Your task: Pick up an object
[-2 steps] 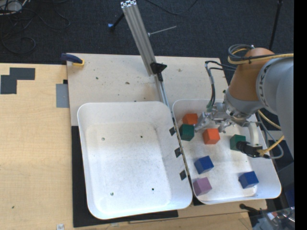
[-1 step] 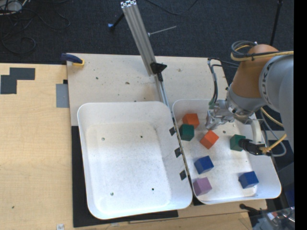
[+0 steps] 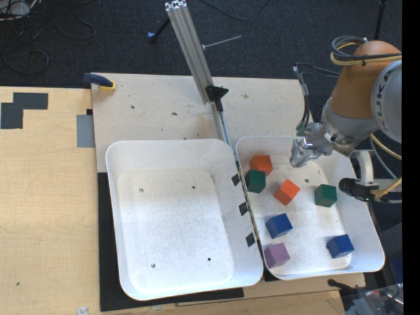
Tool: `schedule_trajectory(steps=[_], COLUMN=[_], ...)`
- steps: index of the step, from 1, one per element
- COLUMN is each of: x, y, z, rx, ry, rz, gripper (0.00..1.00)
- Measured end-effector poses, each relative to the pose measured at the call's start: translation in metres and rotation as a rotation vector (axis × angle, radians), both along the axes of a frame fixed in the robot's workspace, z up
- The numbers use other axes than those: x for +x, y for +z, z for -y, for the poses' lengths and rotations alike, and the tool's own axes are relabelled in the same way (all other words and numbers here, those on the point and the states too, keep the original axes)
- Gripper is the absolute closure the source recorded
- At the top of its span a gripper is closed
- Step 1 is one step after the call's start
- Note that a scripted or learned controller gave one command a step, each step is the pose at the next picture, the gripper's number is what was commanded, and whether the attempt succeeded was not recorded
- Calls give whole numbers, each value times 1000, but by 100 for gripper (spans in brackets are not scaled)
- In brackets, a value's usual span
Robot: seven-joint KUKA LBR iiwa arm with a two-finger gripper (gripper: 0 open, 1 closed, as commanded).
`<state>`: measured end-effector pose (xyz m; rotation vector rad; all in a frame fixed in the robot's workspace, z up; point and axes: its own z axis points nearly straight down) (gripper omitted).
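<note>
My claw (image 3: 303, 155) hangs above the right white plastic bin (image 3: 367, 258), near the small orange cube (image 3: 287, 191); whether it's spread or closed, I cannot tell.

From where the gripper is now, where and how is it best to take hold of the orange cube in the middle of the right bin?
Probably from straight above, closing on two opposite flat sides of the orange cube. It sits apart from its neighbours in the right bin, turned cornerwise, so the gripper should rotate to match.

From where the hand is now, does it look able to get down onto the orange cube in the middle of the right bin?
Probably yes: the hand hovers just up-right of the orange cube, which sits apart from its neighbours.
</note>
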<state>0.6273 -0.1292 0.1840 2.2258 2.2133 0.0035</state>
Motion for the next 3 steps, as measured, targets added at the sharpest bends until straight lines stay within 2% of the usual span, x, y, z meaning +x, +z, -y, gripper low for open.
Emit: schedule_trajectory(steps=[1, 2, 3], x=[2, 3, -20], y=[47, 111, 89], z=[9, 8, -36], rx=[-1, -1, 3], ry=[-2, 6, 9], rz=[0, 2, -9], gripper=[100, 100, 100])
